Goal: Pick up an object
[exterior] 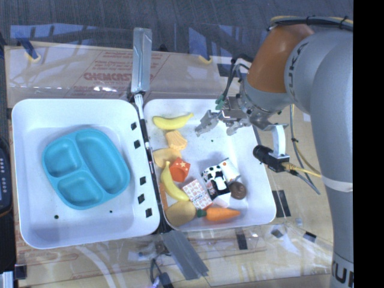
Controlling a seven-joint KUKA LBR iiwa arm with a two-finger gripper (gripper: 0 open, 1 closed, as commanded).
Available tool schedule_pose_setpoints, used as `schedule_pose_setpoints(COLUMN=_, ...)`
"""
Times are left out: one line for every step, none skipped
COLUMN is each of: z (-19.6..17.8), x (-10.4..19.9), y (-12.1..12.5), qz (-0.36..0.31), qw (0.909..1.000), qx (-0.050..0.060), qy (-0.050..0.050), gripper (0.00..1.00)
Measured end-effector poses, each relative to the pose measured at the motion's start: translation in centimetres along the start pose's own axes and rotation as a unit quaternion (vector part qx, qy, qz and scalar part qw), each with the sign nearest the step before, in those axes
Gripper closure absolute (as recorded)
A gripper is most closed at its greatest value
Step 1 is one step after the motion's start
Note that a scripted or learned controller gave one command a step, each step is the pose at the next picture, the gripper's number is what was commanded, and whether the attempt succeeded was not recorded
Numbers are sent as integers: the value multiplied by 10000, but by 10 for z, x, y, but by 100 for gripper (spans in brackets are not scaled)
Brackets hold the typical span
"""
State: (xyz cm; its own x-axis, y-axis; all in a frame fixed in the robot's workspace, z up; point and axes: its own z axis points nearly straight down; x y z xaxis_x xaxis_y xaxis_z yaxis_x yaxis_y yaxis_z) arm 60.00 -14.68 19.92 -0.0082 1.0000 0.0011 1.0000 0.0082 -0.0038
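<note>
Pincer [220,126] spread apart, holding nothing

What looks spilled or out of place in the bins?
Nothing stands out. The toy food is all inside the right bin, heaped but not spilled, and the blue plate lies flat in the left bin.

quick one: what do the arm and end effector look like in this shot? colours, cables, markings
The arm is bulky, with rounded grey shells and an orange band above the wrist. Dark lettering shows on the grey shell, only partly readable. Thin dark cables loop beside the wrist. The end effector is small, pale grey metal, and much slimmer than the arm.
</note>
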Motion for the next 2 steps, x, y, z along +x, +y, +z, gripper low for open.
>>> schedule_pose_setpoints(z=102, x=43, y=42, qz=-442, qw=9990, qx=50, qy=12, gripper=0)
schedule_pose_setpoints(z=85, x=42, y=45, qz=-459, qw=9989, qx=1, qy=3, gripper=100)
